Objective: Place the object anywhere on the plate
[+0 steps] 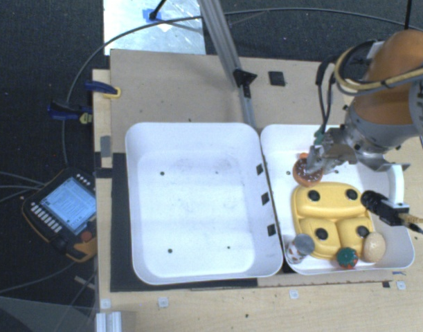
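A yellow sectioned plate (pixel 336 214) with dark dots lies in the right bin (pixel 280 144). Just beyond its far left corner sits a round brown object (pixel 306 176) on the bin floor. My gripper (pixel 315 159) hangs directly over that brown object, at or just above its top right edge, and hides part of it. The grey arm with its orange band reaches in from the right.
A small grey object (pixel 301 244) lies at the plate's near left corner. A green and red ball (pixel 347 257) and a beige egg (pixel 373 246) rest at the plate's near edge. The left bin (pixel 138 185) adjoins the right one. A slanted metal pole (pixel 221 33) stands behind.
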You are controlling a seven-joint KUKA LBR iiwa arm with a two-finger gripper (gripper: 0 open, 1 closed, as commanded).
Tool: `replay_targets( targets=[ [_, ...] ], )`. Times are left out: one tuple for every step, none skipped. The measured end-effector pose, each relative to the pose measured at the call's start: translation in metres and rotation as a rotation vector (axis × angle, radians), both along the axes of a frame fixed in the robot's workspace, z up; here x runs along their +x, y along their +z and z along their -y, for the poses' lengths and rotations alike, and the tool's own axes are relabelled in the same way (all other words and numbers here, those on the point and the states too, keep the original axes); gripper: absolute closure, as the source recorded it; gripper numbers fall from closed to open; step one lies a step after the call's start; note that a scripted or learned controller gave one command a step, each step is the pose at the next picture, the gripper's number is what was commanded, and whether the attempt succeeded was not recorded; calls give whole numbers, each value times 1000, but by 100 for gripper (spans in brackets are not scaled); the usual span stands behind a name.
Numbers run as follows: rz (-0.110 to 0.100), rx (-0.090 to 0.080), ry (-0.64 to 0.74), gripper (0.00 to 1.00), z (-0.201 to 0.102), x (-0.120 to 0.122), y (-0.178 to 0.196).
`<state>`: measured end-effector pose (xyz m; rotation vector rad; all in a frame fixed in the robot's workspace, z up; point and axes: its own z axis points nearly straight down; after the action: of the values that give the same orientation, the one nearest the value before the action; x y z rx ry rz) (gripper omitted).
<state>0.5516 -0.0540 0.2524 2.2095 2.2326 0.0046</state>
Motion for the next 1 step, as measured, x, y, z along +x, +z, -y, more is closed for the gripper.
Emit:
replay_targets(
  targets=[
    [0, 0, 0, 100, -50, 11, 3]
  ],
)
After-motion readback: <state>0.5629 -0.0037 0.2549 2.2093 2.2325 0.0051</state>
